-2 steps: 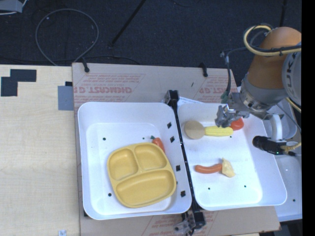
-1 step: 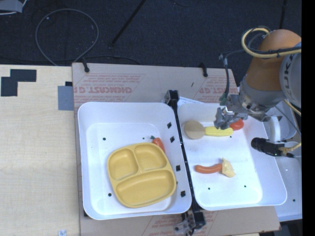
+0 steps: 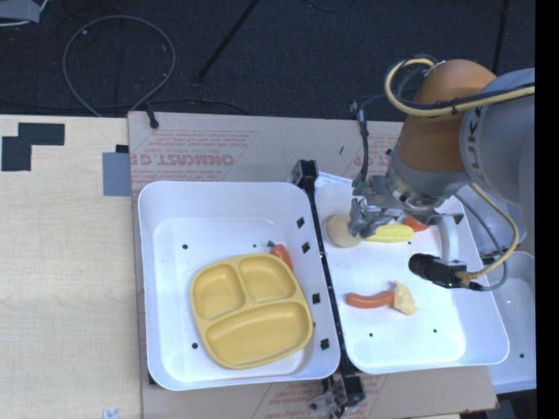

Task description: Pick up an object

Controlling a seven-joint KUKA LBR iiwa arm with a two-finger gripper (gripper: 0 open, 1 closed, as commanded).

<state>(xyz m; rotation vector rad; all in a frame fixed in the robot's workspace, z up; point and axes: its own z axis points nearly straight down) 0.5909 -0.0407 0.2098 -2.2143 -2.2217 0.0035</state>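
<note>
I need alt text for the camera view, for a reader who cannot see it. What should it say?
A grey robot arm's gripper is low in the right bin, close to a yellow corn toy and a tan disc. An orange sausage lies nearer the front; the left bin holds a yellow divided plate.

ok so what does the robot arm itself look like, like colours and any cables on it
The arm is grey, with a rounded orange band above the wrist. A yellowish cable loops over the top of that orange section, and a thinner one trails down the arm's side toward a black part below it. The gripper is a small grey metal piece at the arm's end, over the right bin.
</note>
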